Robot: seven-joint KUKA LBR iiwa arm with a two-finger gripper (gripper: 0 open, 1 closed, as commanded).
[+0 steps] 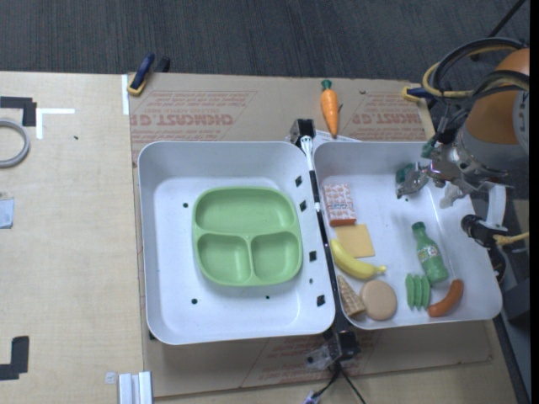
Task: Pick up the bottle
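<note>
The claw (410,180) hangs over the right bin's (383,156) far right corner, fingers slightly parted and holding nothing. The green bottle (429,254) lies near that bin's right wall (beside the green beans (417,291) and sausage (445,299)).

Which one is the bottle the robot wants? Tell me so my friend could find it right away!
Look in the right-hand white bin, the one with the toy food. Near its right side lies a small green bottle, below the gripper. It sits just above the green pea pods and the sausage, and it alone has a cap and a white label.
</note>
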